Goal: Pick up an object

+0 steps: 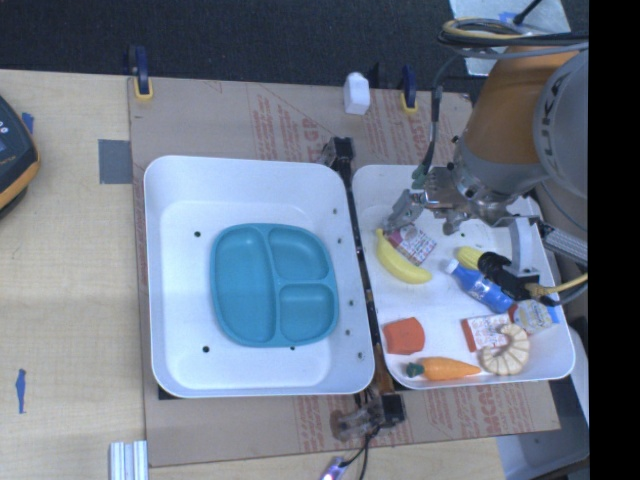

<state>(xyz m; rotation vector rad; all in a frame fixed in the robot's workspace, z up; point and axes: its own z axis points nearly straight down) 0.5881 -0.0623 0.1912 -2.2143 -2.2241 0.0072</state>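
My gripper hangs over the back of the right bin, its fingers spread open with nothing between them. Just in front of it lies a small red and white packet, touching a yellow banana. A blue bottle lies to the right of the banana. Along the bin's front sit an orange-red block, a carrot, a pale ring-shaped cookie and a red and white wrapper.
The left bin holds a blue divided plate. A black clamp sits at the back where the two bins meet. The grey arm with its orange band reaches in over the right bin's back corner.
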